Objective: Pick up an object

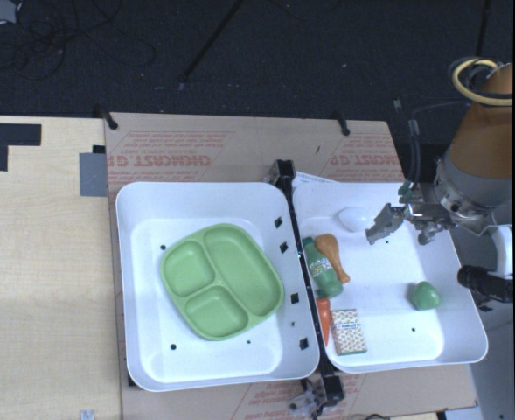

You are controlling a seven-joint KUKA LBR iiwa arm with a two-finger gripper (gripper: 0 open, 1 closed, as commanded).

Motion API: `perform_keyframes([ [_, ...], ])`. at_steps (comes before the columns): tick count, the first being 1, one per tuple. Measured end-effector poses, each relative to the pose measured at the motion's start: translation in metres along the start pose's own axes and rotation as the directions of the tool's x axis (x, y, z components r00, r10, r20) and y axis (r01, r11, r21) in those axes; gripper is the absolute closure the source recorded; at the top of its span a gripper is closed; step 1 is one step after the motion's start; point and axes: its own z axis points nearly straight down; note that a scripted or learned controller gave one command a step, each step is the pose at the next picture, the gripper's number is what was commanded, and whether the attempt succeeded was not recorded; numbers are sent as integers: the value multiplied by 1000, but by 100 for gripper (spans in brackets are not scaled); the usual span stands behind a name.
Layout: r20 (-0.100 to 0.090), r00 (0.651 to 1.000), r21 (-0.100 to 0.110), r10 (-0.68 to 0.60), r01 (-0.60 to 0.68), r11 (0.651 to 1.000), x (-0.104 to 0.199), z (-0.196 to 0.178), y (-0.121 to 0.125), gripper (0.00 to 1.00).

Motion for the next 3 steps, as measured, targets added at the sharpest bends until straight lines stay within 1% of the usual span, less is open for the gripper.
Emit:
perform_keyframes([
  [1,-2,1000,8,1,-1,1000,-3,64,-1,0],
  [2,-2,1000,8,1,-1,1000,-5,120,-12,0],
  [3,4,1000,2,4,-4,1000,-7,173,-13,0],
])
